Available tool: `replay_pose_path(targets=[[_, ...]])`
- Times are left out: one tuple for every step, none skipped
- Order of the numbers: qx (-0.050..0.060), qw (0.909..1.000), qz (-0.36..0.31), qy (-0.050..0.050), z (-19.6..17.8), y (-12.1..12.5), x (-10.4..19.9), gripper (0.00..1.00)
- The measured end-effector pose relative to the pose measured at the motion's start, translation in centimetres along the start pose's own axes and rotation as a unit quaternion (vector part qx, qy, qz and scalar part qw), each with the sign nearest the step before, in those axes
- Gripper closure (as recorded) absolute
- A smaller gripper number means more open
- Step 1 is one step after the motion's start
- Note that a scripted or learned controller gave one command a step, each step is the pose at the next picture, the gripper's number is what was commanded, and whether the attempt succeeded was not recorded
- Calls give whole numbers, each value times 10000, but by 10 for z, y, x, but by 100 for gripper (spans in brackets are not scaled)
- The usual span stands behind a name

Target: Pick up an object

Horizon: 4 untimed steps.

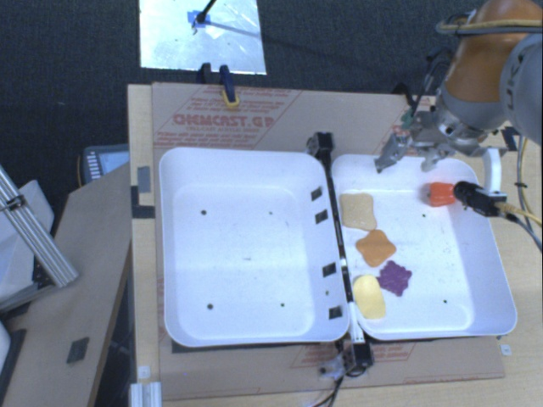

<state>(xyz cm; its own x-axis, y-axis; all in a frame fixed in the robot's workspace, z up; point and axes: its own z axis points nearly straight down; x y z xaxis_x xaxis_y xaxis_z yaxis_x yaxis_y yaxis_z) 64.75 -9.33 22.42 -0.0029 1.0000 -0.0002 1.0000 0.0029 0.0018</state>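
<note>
1. Two white bins side by side: the left bin [246, 244] sits bare, and all the action belongs to the right bin [458, 278].
2. Along the divider: a tan piece [358, 211], an orange star shape [376, 247], a yellow piece [368, 297] and a purple piece [394, 277].
3. At two o'clock of that cluster, an orange-red object [440, 193] lies alone.
4. Gripper [411, 153] hovers at the bin's twelve o'clock rim, fingers spread, holding nothing; this looks like the approach stage. The next move calls for descending squarely over one piece.
</note>
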Motion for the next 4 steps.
replay_pose_path(targets=[[-11, 10000, -32, 15, -57, -56, 54, 0], [-14, 10000, -18, 4, -64, -53, 51, 100], [-3, 10000, -58, 26, -95, -112, 147, 100], [-69, 10000, -36, 23, -210, -109, 201, 100]])
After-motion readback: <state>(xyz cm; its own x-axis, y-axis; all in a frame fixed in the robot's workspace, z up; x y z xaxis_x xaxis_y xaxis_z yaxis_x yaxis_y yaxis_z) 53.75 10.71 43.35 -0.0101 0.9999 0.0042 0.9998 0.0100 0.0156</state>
